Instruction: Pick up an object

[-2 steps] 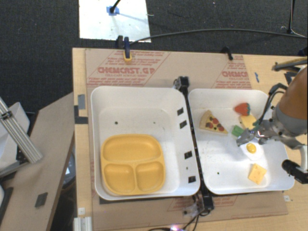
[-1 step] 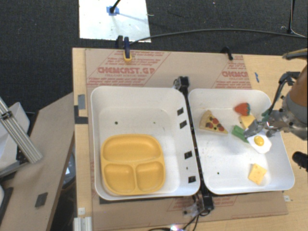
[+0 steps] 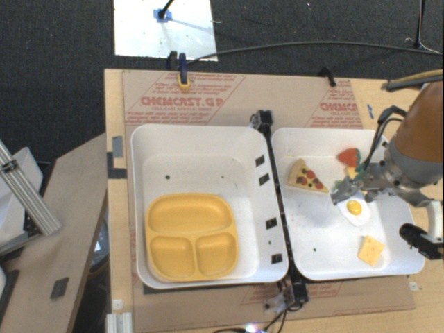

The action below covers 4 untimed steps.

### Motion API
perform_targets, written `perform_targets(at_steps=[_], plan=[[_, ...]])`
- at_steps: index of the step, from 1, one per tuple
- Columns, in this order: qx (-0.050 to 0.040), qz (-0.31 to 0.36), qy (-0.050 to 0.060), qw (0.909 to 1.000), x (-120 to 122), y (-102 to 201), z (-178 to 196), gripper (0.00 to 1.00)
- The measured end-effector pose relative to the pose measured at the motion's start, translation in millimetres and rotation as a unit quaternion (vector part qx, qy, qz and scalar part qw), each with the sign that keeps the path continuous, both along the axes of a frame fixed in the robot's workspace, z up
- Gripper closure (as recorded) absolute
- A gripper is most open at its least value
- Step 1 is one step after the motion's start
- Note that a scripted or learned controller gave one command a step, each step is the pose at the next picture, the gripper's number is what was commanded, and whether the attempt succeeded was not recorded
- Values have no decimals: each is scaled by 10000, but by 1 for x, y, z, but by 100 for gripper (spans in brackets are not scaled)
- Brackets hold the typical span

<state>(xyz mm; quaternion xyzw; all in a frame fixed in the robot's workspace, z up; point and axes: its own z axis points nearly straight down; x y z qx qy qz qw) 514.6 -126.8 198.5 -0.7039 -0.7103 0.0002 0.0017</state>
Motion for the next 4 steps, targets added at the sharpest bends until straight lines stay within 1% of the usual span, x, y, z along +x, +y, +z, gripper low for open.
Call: perform_targets(at_steps=[1, 2, 3, 4], plan=[[1, 6, 0, 10000, 1, 43, 4, 100], [1, 14, -4, 10000, -2, 106, 8, 100], [-1, 15, -3, 10000, -1, 163, 23, 100], [-7, 6, 6, 10000, -6, 213, 15, 100]])
